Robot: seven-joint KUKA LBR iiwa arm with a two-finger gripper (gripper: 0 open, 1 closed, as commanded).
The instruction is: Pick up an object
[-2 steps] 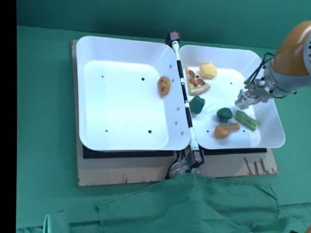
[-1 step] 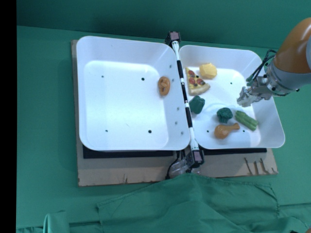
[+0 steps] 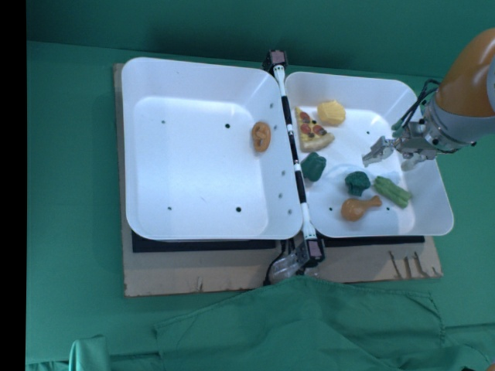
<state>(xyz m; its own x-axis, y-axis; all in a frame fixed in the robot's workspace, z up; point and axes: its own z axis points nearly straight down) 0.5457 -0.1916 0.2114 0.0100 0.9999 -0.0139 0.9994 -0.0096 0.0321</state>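
The left bin (image 3: pixel 155 91) holds one thing, an orange pretzel-like toy (image 3: pixel 261 136) lying against its right wall. A white rod with dark ends (image 3: pixel 292 149) runs along the seam between the two bins. In the right bin (image 3: pixel 433 215), nearest the seam, lie a pizza slice (image 3: pixel 312 128) and, below it, a dark green toy (image 3: pixel 313 166). A yellow lump (image 3: pixel 332 113) sits at the back (just beside the pizza). Further right come a green broccoli (image 3: pixel 356 182), an orange drumstick (image 3: pixel 360 207) in front of it, and a light green bean pod (image 3: pixel 392 192). The gripper (image 3: pixel 390 151) hovers above the bin's right half, its fingers spread apart and holding nothing.
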